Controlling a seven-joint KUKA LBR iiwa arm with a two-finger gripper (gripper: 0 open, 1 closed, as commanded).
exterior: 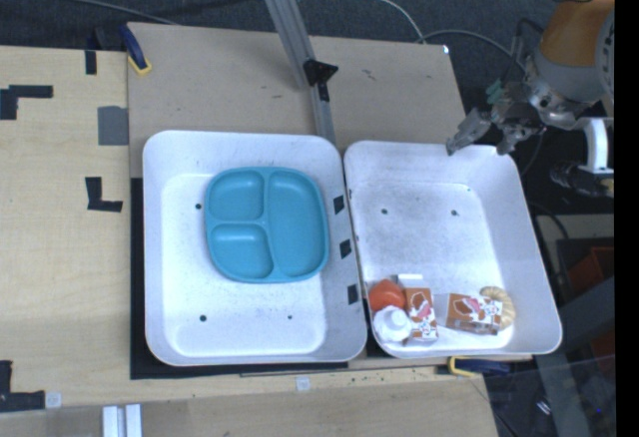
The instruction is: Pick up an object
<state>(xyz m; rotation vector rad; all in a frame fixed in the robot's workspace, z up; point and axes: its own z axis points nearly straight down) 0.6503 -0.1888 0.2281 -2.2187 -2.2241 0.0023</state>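
Claw (pixel 482 131) hovering over right bin (pixel 519 216) far rim; fingers seemingly apart, gripping nothing; packets (pixel 477 310) lying well below-left.

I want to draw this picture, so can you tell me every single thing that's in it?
Bins: two, white, side by side on the bench.
Divided plate: one, blue, in the left bin.
Small packets and toys: a few, orange, red and white, near corner of the right bin.
Metal pole: one, grey, slanting behind the bins.
Robot arm: one, grey and orange, at the right.
Gripper: one, dark, over the right bin's far edge.
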